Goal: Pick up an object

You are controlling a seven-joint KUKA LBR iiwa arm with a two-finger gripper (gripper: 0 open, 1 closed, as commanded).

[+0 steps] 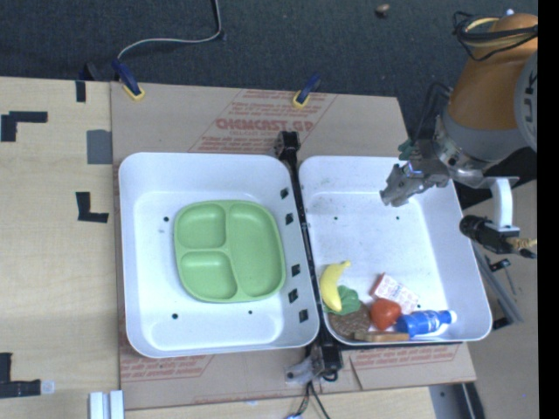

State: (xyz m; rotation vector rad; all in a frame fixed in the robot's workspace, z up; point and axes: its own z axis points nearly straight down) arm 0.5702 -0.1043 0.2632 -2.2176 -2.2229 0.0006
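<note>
— What sits in the left bin (144, 234)?
— A green divided plate (230, 250), lying flat near the middle.
— And under the bins?
— A cardboard sheet (201, 120) with red lettering, held to the table (44, 234) by two yellow-and-blue clamps (129, 84) at its far edge.
— Anything beyond that?
— A thin white cable (188, 37) runs across dark carpet (332, 24), and black tape marks (87, 208) dot the wood.

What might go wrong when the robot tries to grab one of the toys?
The toys are heaped tightly in the near corner of the right bin: the banana, tomato and blue bottle touch or overlap, so the gripper may nudge neighbours or pinch two together. They also sit against the bin's wall, which could block the descent. The gripper hangs well away from the pile, so it may miss.
</note>
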